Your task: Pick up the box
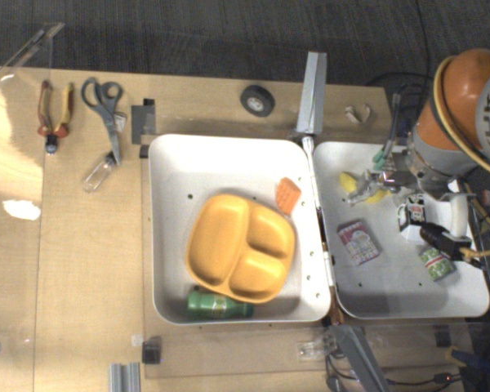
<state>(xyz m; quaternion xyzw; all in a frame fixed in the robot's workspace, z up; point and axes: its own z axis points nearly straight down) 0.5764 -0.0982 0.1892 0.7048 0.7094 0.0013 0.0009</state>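
The box [358, 242] is a small flat packet with red and grey print. It lies tilted on the floor of the right bin [392, 300], left of the middle. My gripper [411, 211] hangs below the grey and orange arm [465, 113] over the right half of that bin, up and to the right of the box and apart from it. Nothing shows in its grasp.
A yellow item [356, 186] lies near the back of the right bin and a small green can [434, 264] at its right side. The left bin [167, 219] holds a yellow divided plate [241, 246], an orange piece [287, 194] and a green bottle [218, 304]. Scissors [106, 109] and pliers [53, 113] lie on the bench.
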